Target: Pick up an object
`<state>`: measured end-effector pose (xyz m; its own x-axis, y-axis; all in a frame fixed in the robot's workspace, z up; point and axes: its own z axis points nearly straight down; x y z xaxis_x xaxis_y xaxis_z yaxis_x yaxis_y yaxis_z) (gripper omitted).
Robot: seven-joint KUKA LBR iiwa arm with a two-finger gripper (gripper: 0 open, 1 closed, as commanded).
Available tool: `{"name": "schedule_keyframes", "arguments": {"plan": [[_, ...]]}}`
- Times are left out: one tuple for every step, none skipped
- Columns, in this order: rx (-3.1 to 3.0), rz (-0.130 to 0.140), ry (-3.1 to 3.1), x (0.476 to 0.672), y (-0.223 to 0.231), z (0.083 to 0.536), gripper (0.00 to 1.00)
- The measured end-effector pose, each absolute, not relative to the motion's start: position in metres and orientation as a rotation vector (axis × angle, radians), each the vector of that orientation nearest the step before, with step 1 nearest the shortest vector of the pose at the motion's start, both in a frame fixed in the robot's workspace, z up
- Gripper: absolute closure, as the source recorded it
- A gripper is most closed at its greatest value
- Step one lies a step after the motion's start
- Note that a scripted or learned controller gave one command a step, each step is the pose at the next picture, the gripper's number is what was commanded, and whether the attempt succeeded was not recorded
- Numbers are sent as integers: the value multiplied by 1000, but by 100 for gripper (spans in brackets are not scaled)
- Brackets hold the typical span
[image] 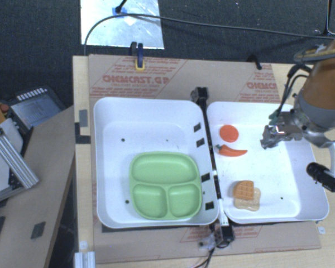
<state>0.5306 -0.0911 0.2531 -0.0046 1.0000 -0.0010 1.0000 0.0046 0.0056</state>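
Bench carries two shallow white bins side by side: left bin (109, 149), right bin (301, 205), joined along a dark centre seam. They sit on a cardboard sheet (173, 74), probably there to protect the bench top.

Arm (324, 88) reaches in from the right, its grey-and-orange wrist hanging over the right bin's far right part. Gripper (273, 134) points left toward the small items; at this scale I cannot tell how the claw stands, and nothing is seen gripped in it.

Left bin holds one green divided plate (164, 184) with three compartments, lying flat in the near half. Judged too broad and flat for an easy pinch.

Right bin holds three small items, spread well apart, so each could be approached singly:
- one waffle-like piece (247, 195), near left, resting on a paler base
- one orange-red disc (229, 133), far left
- one red chili pepper (232, 151), just nearer than the disc, lying crosswise

Count: two bins, one plate, three small items. Disc and pepper lie closest to the gripper, so they are the likeliest pick candidates. No pick is made yet, in my judgement.
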Motion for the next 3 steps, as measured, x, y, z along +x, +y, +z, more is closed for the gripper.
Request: {"name": "schedule_keyframes", "arguments": {"plan": [[2211, 4, 2230, 534, -42, 247, 100], [2210, 6, 2230, 547, 8, 252, 100], [2210, 6, 2232, 564, 66, 251, 100]]}}
